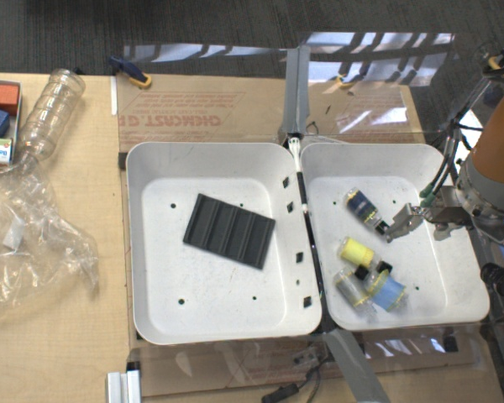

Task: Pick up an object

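The small blue-and-yellow battery-like cylinder (363, 207) in the right bin (454, 309) looks light, stiff and apt to roll, best pinched across its middle, with the hand (401, 222) just beside it, grip state I cannot tell, while a dark ribbed slab (228, 230) occupies the left bin (151, 309).

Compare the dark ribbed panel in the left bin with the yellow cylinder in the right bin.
The dark ribbed panel is flat, rectangular and dark grey; the yellow cylinder is rounded and bright yellow. The panel is far larger in the view. The panel lies alone in the left bin, while the cylinder sits close among other small items in the right bin. Both rest on a bin floor, lying at a slant.
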